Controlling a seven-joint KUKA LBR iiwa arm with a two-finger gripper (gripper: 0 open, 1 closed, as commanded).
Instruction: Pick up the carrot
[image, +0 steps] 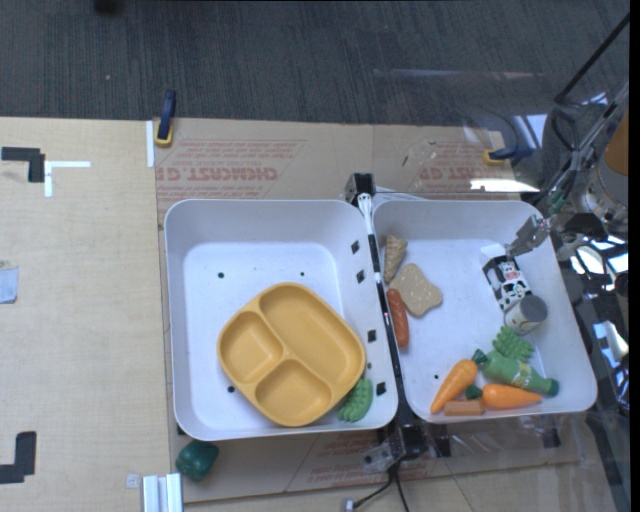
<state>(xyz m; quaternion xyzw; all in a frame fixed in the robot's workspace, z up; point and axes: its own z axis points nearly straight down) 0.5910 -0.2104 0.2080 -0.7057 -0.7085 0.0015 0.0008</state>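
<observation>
The pincer (528, 236) hangs at the right bin's (450, 215) far right corner; whether it is open I cannot tell, and nothing visible sits in it. Just beneath lies a cow-patterned can (514, 296). 2 carrots rest by the bin's near edge: 1 carrot (455, 384) tilted, the other carrot (512, 396) flat beside a green bottle (520, 373). A bread slice (418, 290) and sausage (399, 318) lie along the left wall. The left bin (200, 240) holds a yellow divided plate (290, 352).
</observation>
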